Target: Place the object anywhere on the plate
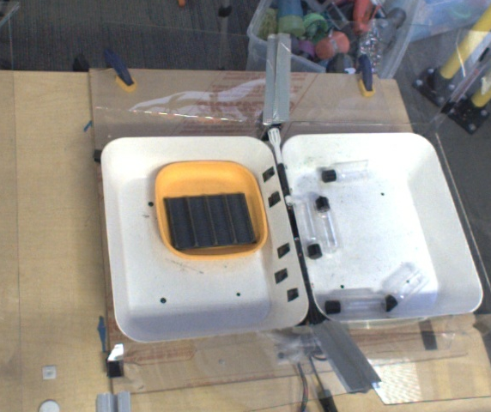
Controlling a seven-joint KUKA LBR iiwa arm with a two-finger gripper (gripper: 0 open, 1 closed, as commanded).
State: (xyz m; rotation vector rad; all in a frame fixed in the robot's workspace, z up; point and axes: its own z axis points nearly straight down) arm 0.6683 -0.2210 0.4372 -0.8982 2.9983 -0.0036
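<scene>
Camera view: ridged black block (209, 221) lies on orange plate (211, 178).

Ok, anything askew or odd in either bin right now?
Nothing spilled or damaged. The black ridged block lies flat on the orange plate in the left bin. The clear tubes lie scattered at different angles in the right bin.

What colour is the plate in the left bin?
Orange-yellow; the plate shows best in the camera view.
</scene>
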